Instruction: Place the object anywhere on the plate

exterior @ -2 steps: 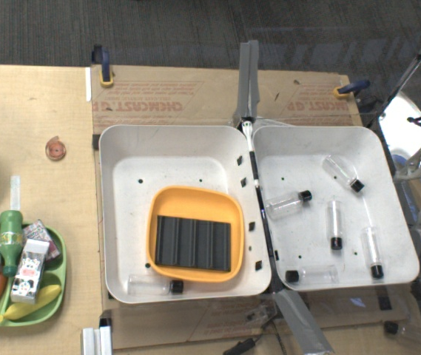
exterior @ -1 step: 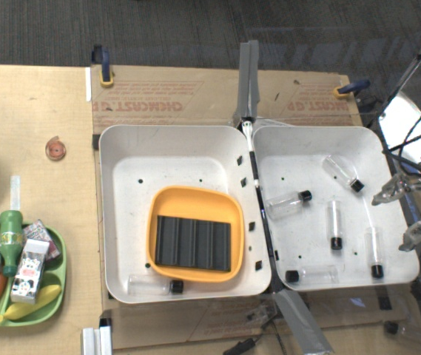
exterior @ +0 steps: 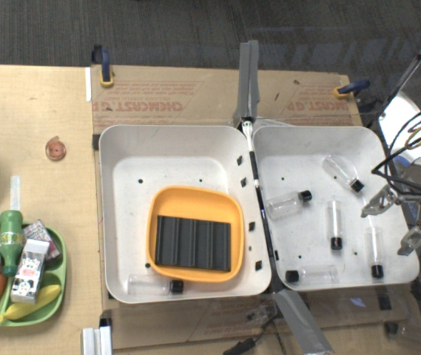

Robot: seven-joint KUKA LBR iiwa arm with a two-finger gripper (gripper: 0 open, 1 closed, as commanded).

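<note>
Clear vials (exterior: 334, 224) scattered in right bin (exterior: 269, 143); gripper (exterior: 396, 224) jaws spread, nothing between.

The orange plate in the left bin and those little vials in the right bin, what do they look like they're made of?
The plate looks like matte orange plastic, going by its even colour and soft rounded rim; the dark ribbed slab on it could be rubber or plastic. The vials look like clear plastic or glass, see-through with black caps; which one I can't tell.

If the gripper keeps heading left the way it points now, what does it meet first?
Probably the vial lying just left of the gripper in the right bin, or the next vial beyond it. Height is unclear from above, so it may pass over both.
</note>
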